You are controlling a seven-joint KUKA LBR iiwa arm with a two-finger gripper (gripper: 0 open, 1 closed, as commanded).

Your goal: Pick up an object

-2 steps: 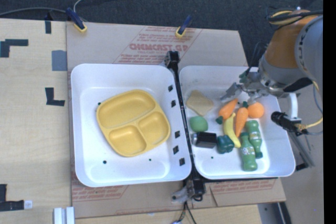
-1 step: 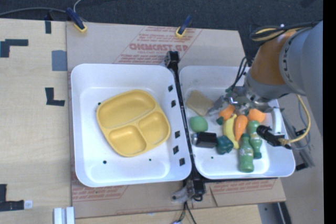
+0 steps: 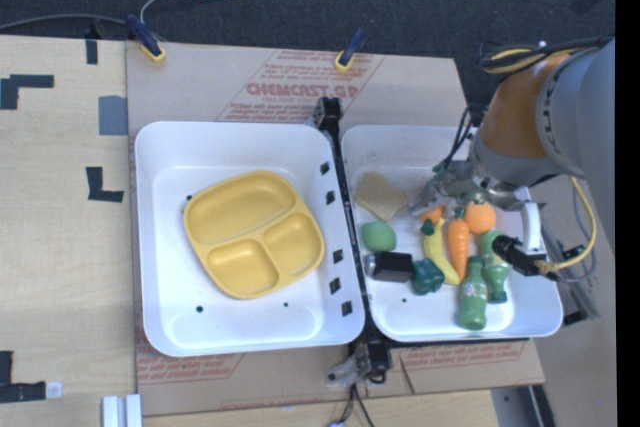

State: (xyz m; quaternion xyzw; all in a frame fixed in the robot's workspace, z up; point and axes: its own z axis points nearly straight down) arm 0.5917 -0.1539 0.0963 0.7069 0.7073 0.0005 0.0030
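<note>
The small orange plastic toy carrot (image 3: 457, 240) looks light, stiff and slick, best pinched across its thick middle. The hand (image 3: 447, 193) hangs just above it; its state cannot be told.

Two bins side by side on cardboard sheet (image 3: 290, 85). Left bin (image 3: 160, 245): divided tray (image 3: 253, 232) lies near centre. Right bin (image 3: 535, 320): flat pad (image 3: 378, 195) toward far left corner, round ball (image 3: 378, 236) just before it, dark block (image 3: 392, 265) nearer still. Right of these, clustered (some touching): banana (image 3: 435, 247), carrot (image 3: 457, 245), bottle (image 3: 473, 303) nearest front wall. Arm (image 3: 545, 110) overhangs the bin's far right.
</note>
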